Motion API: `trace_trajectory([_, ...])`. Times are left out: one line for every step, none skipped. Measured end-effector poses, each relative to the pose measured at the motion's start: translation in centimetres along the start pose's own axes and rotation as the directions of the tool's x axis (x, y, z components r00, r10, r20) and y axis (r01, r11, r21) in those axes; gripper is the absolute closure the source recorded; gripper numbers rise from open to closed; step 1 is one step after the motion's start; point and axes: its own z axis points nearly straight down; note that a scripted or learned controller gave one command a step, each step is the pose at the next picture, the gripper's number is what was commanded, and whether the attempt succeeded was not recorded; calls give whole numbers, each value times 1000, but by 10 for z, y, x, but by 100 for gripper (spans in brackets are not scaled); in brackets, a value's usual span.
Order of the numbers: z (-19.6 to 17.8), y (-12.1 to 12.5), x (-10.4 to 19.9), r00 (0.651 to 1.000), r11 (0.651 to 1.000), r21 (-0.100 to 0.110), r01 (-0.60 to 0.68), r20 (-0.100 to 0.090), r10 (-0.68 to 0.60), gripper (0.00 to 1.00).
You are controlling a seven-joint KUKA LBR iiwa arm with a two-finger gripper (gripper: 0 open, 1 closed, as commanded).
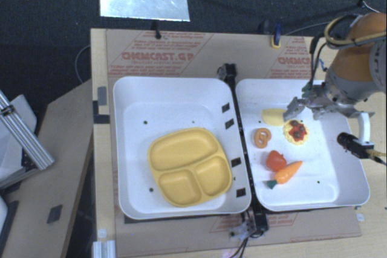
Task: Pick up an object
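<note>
In the right-hand shallow white bin [344, 190], grey two-finger gripper [297, 109] poised over a pale yellow wedge [273, 117] — grip state hidden, beside it a small round pizza-like toy [296, 132], tan pretzel [262, 138], red tomato [276, 161], orange carrot [286, 173] — yellow three-compartment plastic tray [189, 166] in the left white bin [139, 99].

Divided tray [189, 173] in the left bin [130, 93]; pretzel [262, 138], tomato [276, 161], carrot [288, 171] in the right bin [344, 190].

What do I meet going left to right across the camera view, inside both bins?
Yellow tray → pretzel → tomato → carrot → pizza
</note>
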Motion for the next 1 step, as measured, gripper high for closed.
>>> trace_trajectory([-13, 1, 0, 1000, 1000, -5, 1, 1, -1, 100])
